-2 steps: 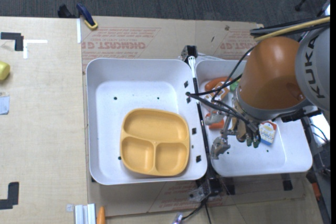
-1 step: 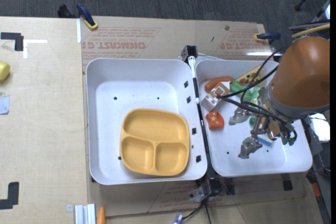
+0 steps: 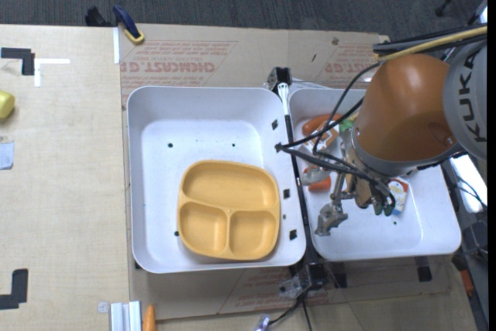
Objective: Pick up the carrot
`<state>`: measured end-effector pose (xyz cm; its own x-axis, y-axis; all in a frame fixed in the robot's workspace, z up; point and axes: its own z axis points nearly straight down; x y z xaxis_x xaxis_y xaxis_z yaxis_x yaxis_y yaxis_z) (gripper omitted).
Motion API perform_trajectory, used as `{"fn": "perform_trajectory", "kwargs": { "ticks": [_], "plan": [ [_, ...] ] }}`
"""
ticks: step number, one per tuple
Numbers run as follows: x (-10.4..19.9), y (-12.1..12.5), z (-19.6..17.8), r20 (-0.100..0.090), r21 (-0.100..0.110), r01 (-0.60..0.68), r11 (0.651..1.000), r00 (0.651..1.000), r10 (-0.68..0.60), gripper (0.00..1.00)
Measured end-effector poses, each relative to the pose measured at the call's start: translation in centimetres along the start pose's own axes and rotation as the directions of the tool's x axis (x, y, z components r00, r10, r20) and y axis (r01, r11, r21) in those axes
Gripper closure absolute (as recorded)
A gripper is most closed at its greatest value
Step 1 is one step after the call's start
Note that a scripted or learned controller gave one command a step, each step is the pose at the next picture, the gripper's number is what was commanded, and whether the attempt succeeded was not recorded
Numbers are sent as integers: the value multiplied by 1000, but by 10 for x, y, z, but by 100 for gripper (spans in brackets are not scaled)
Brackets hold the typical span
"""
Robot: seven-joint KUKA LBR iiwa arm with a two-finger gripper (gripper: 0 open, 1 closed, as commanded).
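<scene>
Gripper (image 3: 353, 205) hangs low over the right bin (image 3: 434, 232), pointing down, just off the bin's centre toward 9 o'clock. Wrist and cables hide most of it, so whether it's spread or pressed together can't be told, and nothing can be made out held in it.

Arm (image 3: 407, 116) comes in from 3 o'clock. Its orange band is the big rounded mass over the right bin's 1 o'clock area, w/ the grey link behind it at the frame's right edge. Wrist is bent steeply down, approx. vertical above the bin floor. Black cables (image 3: 318, 155) loop off the wrist toward the divide btwn the bins.

Bench (image 3: 62, 190) is light wood, w/ a cardboard sheet (image 3: 201, 62) under both bins. Left bin (image 3: 147, 167) sits just beside the right one, rims nearly touching. In it, toward 5 o'clock, lies a yellow divided plate (image 3: 229, 209), flat, three compartments.

Carrot (image 3: 314, 124) lies in the right bin near the 10 o'clock corner, partly crossed by the cables, apart from the gripper and toward 11 o'clock of it. A smaller orange piece (image 3: 316, 184) sits near the bin's 9 o'clock wall, just beside the gripper. A white-and-coloured item (image 3: 400, 190) shows at the wrist's 4 o'clock side; too hidden to identify.
</scene>
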<state>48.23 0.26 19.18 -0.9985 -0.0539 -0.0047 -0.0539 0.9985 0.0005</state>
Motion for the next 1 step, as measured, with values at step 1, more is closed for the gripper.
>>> {"fn": "perform_trajectory", "kwargs": {
  "ticks": [1],
  "plan": [
    [-23,-72,-117,4,2,-113,994,994,113,0]
  ]
}}
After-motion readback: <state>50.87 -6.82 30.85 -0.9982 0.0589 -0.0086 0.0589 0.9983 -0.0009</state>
